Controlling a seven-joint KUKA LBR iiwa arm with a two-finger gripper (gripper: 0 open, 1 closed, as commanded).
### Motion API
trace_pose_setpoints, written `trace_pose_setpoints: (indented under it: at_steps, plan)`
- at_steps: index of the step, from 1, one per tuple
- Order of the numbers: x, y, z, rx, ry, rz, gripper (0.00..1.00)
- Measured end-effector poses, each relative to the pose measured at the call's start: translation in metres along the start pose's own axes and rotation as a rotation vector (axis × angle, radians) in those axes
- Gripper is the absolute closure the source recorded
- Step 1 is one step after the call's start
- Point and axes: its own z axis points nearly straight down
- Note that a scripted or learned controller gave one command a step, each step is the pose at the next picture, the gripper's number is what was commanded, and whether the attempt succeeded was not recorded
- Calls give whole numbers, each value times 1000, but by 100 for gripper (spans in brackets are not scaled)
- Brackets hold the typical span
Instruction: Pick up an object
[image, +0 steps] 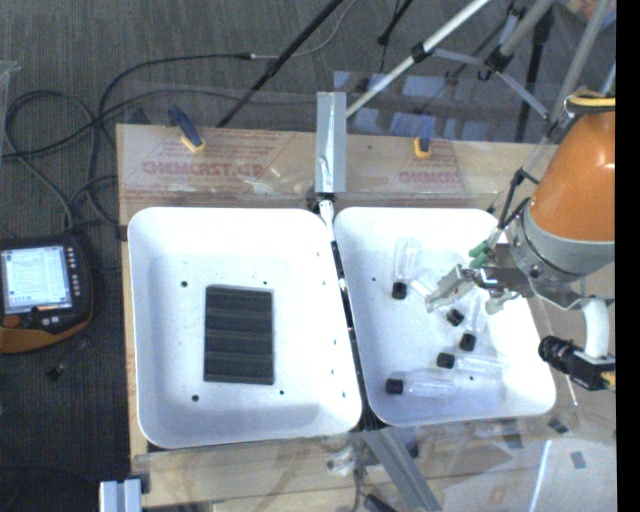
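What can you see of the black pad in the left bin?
The black pad is a flat, dark rectangle with ribs or grooves running along its length, rubbery or foam-like by its matte look. It lies flat on the floor of the left bin, roughly in the middle, long side running up and down the camera view, slightly skewed. Nothing rests on it or touches it apart from the bin floor. A few small dark spots dot the floor around it, all apart from the pad.
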Motion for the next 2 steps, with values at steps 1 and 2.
trace_pose_setpoints:
  at_steps: [1, 2]
  plan:
    - [-68, 21, 88, 0, 1, -120, 0]
    - [-116, 76, 179, -6, 2, -169, 0]
